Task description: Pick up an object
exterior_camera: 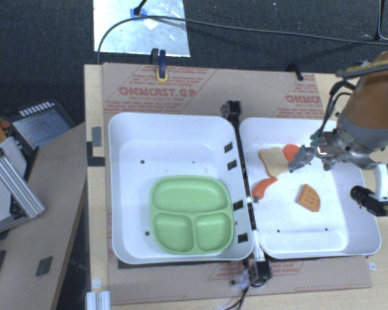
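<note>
Gripper [300, 159] in right bin [355, 237], upper centre, tip at edge of tan bread slice [271, 161]; open/closed state can't be told. Waffle piece [308, 197] lower right of it, orange pieces [265, 186] nearby. Green divided plate [191, 214] in left bin [126, 173].

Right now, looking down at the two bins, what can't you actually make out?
- Hand: too small and dark in the camera view to tell how its tips stand or whether they touch anything.
- Tan bread-like piece: its right end is covered by the hand.
- Orange piece: partly behind the hand, so its shape is unclear.
- Arm: cut off by the right edge.
</note>
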`<state>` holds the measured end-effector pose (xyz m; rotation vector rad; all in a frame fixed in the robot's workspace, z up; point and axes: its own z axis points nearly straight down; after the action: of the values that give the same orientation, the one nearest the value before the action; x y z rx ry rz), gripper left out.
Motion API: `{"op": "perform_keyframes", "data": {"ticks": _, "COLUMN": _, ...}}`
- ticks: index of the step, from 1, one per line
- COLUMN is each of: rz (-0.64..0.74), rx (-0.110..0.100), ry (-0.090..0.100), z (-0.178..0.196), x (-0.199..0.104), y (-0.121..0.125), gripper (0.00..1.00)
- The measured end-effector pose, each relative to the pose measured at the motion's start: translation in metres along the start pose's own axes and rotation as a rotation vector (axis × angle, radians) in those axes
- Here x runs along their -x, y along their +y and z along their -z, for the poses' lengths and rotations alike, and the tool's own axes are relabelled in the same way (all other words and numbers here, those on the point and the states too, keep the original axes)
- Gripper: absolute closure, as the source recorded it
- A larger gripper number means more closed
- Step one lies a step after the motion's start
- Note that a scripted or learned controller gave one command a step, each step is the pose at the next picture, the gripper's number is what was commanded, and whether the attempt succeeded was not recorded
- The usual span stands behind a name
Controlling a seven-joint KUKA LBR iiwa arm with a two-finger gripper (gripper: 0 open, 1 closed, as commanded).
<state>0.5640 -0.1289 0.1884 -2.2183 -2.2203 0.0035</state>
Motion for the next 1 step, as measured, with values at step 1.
{"op": "perform_keyframes", "data": {"ticks": 1, "rz": 0.0, "rx": 0.0, "ry": 0.0, "z": -0.0532, "x": 0.0101, "y": 0.0002, "gripper": 0.0}}
